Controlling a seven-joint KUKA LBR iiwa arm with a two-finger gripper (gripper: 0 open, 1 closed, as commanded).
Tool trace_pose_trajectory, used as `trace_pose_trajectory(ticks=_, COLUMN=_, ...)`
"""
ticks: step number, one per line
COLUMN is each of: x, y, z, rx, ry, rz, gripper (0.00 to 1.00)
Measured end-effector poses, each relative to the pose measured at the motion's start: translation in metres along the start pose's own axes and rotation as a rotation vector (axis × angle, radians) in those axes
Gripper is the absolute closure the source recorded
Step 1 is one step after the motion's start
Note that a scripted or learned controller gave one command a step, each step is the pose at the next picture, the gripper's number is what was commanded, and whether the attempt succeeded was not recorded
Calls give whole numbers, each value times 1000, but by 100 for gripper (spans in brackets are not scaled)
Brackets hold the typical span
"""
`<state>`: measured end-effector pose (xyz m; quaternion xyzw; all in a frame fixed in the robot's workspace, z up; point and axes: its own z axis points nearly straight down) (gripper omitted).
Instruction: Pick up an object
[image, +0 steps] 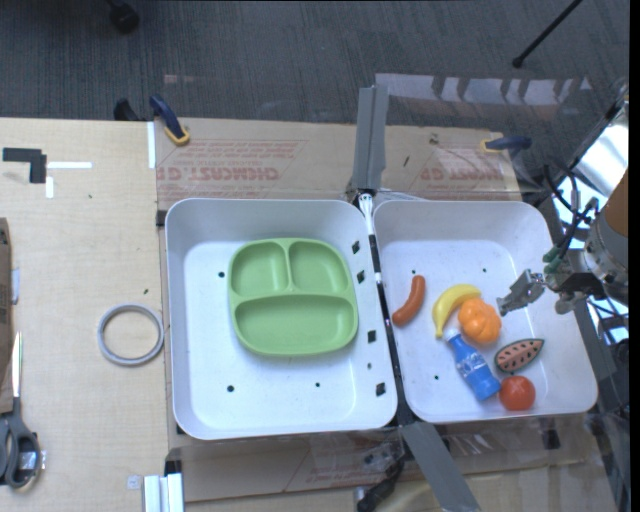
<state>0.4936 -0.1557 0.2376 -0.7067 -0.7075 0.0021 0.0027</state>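
Observation:
The right bin (470, 225) holds several small toys. A red-brown sausage (408, 301) lies at its left, with a yellow banana (452, 303) and an orange fruit (479, 322) touching each other beside it. Below them lie a blue bottle (472, 366), a brown seeded slice (519, 353) and a red tomato (517, 393). My gripper (545, 294) hangs over the bin's right side, just right of the orange fruit. It is open, with one finger (521, 292) pointing toward the fruit and nothing between the fingers.
The left bin (200, 380) contains a green divided plate (294, 296). A metal divider (368, 140) runs between the bins. On the bench to the left lie a tape ring (131, 333) and scissors (15, 440). A blue clamp (170, 118) sits at the back.

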Motion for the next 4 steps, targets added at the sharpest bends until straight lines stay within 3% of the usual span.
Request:
trace_pose_trajectory(ticks=1, x=19, y=8, z=122, rx=0, ry=1, rz=4, gripper=0)
trace_pose_trajectory(ticks=2, x=16, y=45, z=149, rx=-1, ry=0, rz=3, gripper=0)
trace_pose_trajectory(ticks=3, x=14, y=45, z=143, rx=3, ry=1, rz=7, gripper=100)
trace_pose_trajectory(ticks=4, x=63, y=74, z=16, rx=0, ry=-2, rz=-1, gripper=100)
